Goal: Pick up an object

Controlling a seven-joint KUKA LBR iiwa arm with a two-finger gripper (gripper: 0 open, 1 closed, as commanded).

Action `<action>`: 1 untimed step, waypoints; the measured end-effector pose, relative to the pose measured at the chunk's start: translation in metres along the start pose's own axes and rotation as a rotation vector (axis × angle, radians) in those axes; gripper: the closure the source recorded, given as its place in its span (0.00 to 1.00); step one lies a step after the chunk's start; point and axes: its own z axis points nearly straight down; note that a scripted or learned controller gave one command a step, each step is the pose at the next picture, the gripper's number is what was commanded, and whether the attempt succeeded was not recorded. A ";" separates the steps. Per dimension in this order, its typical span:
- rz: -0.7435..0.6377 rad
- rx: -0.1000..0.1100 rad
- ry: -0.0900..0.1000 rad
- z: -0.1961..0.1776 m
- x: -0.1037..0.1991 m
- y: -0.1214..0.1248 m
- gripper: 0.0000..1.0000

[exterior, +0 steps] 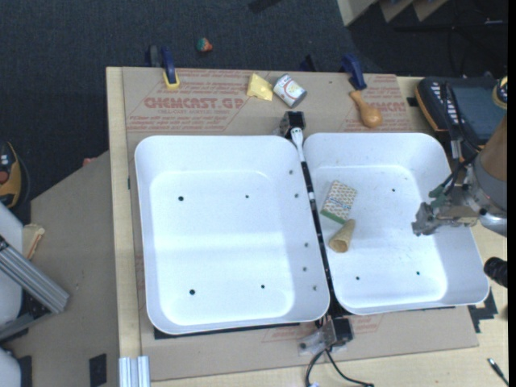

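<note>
In the right bin [387, 156], near its left wall, lie a small patterned box with a green edge [339, 199] and, just below it, a tan cone-shaped piece [342, 235]. My gripper [425, 222] hangs over the right side of that bin, about a hand's width to the right of the cone. Nothing shows between its fingers.
The left bin [218, 160] stands beside the right one. On the board behind the bins lie a yellow wedge [260, 88], a small white can [289, 90] and a wooden pear-shaped piece [367, 110]. Blue clamps [168, 64] hold the board's far edge.
</note>
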 end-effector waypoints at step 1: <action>0.005 -0.017 -0.011 -0.145 -0.081 0.031 1.00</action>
